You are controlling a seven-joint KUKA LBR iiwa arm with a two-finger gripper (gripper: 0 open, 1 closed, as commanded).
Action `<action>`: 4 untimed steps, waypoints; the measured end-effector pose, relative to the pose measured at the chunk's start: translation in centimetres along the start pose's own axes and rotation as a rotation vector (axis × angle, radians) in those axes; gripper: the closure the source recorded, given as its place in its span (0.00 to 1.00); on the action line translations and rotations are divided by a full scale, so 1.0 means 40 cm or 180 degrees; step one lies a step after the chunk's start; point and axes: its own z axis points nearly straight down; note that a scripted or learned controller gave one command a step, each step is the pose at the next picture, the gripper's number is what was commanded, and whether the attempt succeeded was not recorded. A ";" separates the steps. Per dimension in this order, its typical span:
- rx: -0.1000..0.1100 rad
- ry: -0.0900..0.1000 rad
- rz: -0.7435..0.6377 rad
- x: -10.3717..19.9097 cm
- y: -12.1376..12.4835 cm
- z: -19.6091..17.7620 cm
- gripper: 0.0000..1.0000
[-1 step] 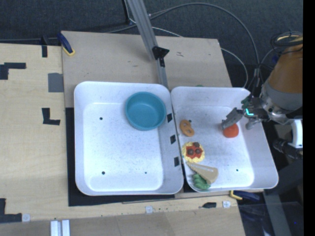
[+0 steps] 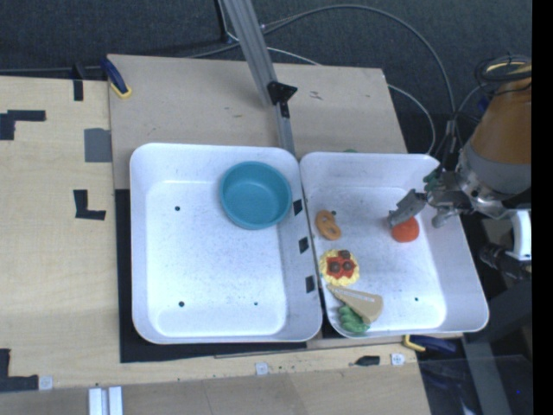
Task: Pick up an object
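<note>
Arm enters from the right, orange band and grey wrist over the right edge of the right bin (image 2: 449,309). Gripper (image 2: 408,215) sits low over the upper right part of that bin, fingers pointing left and down; one dark finger (image 2: 404,207) is visible angling toward a small red object (image 2: 404,230), which lies on the bin floor just below and touching or nearly touching the fingertip. The second finger cannot be made out clearly, so the jaw spread cannot be told, and the red object is not seen between two fingers. Other contents of the right bin: a small orange-brown piece (image 2: 327,224) near the left wall, well apart from the gripper; below it a yellow round item with red and dark spots (image 2: 340,267); below that a tan wedge (image 2: 360,301) lying across a green item (image 2: 350,319) at the lower left corner. Left bin (image 2: 173,275) holds a blue bowl (image 2: 255,194), upright, in its upper right area near the divide between bins. Both bins sit side by side on the bench (image 2: 190,102)
</note>
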 end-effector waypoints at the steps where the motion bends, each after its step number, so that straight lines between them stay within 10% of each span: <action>1: 0.0015 0.0002 -0.0001 0.014 -0.016 0.149 0.00; 2: 0.0014 0.0002 0.0001 0.016 -0.020 0.281 0.00; 3: 0.0001 -0.0001 -0.0002 0.015 -0.016 0.251 1.00; 4: -0.0013 -0.0003 -0.0002 0.039 -0.025 0.120 1.00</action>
